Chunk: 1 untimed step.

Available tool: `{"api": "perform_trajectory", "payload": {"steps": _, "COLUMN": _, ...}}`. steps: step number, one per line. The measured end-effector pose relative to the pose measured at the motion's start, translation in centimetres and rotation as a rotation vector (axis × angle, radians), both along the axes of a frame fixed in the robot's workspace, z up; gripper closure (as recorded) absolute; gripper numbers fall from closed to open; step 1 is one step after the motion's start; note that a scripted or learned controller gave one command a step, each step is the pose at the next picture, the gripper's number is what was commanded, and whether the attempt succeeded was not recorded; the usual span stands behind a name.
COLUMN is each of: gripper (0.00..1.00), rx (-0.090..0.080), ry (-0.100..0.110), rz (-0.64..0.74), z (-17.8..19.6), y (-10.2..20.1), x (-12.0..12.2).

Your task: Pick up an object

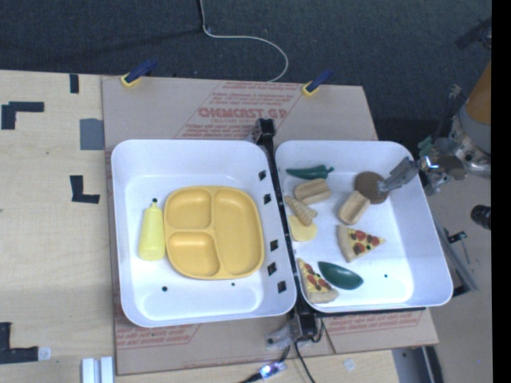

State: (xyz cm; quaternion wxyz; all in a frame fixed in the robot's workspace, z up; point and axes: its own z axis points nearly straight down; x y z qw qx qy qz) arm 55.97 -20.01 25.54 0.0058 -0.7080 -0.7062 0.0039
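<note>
The right bin (423,238) holds several toy foods. Among them are a green chili (310,171), a tan bun (311,190), a brown round piece (368,185), a tan chunk (353,207), a pizza slice (359,242), a dark green leaf-shaped piece (341,275) and a second pizza slice (314,281). My gripper (398,178) reaches in over the bin's upper right edge. Its grey tip lies against the brown round piece. Nothing visibly hangs from it.
The left bin (128,174) carries a yellow divided plate (214,231) with a yellow squeeze bottle (152,230) at its left. A black divider (275,214) runs between the bins. The arm's body (471,142) stands off the right bin's upper right corner.
</note>
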Motion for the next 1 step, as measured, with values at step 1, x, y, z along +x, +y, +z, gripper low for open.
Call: {"api": "perform_trajectory", "payload": {"steps": 1, "gripper": 0.00, "rx": -0.003, "ry": -0.012, "rz": 0.003, "z": 0.73, "y": 0.03, "x": 0.23}}
